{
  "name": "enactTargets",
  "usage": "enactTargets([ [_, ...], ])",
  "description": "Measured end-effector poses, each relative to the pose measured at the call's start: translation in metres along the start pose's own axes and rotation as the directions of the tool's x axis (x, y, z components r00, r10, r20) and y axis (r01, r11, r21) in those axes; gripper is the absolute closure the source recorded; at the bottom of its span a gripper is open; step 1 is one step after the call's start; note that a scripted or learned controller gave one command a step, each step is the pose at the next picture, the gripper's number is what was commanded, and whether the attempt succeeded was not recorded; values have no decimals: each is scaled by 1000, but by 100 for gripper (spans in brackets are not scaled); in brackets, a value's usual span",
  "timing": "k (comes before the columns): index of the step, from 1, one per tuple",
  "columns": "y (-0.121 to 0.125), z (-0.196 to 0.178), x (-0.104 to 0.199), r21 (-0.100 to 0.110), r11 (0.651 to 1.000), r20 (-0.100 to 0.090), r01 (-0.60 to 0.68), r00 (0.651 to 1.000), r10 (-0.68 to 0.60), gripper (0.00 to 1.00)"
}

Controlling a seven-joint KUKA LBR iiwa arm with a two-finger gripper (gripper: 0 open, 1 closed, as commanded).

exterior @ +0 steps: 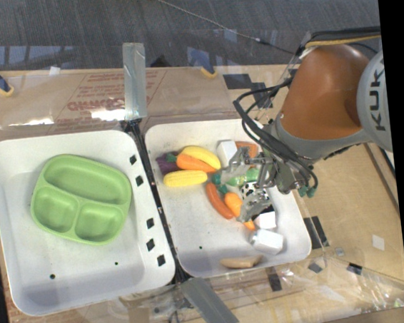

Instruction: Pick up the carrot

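On the bench, two shallow white bins sat side by side, the left bin (28,283) holding a green divided plate (82,198) with three compartments, tilted a little in the upper half of that bin. Over the right bin (197,254) the grey arm (325,101) with its orange band reached in from the right, and the gripper (251,188) hung low among a heap of toy food near the bin's right wall. Whether it stood open or closed could not be told, since the metal parts blended with the clutter beneath, and nothing could be seen clearly held by it. The carrot (219,200) lay on the bin floor just left of the gripper, slanting from upper left to lower right, with a second orange piece (233,204) close beside it. Further up lay a yellow banana (200,156), an orange-coloured piece (194,164) under it, a corn cob (184,178) and a dark purple item (166,161) at the far left of the heap. White blocks (268,240) rested below the gripper, and a tan, bread-like piece (241,263) lay against the near wall.
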State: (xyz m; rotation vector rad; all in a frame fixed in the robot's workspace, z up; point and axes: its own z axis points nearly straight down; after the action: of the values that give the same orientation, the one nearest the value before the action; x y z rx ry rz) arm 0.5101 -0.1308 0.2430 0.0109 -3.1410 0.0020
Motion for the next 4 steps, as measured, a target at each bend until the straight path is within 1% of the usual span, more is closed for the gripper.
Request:
enactTargets([
  [1,-42,148,-8,-1,988,3,154,988,-154,0],
  [2,-39,138,-9,-1,986,4,164,986,-164,100],
  [3,-22,48,-24,1,1000,9,10,1000,-10,100],
  [4,-22,51,-23,-1,1000,3,10,1000,-10,0],
])
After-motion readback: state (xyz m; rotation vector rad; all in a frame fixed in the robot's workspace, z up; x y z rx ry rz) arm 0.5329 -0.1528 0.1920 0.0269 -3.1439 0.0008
